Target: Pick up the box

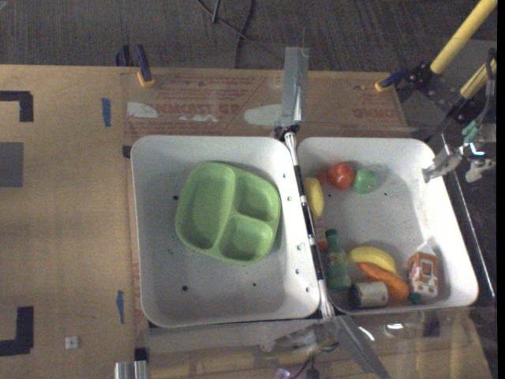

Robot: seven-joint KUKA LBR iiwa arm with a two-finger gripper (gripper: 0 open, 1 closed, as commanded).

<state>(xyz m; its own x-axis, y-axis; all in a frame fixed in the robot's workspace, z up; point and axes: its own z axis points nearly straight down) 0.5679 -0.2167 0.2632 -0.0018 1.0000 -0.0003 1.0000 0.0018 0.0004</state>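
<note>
The left bin [150, 235] held a green divided plate [229, 210], and the right bin [402, 158] held the small things. The box [424, 273], a small carton, stood in the near right corner of the right bin, touching a carrot [384, 280], with a can [369, 294] and a banana [372, 256] near. The gripper [456, 158] hung over the far right rim, well apart from the box; its state I could not tell. The approach was not yet begun; the next move called for coming down on the carton without catching the carrot. The bench [63, 212] was bare board, above dark carpet [95, 14].
</note>
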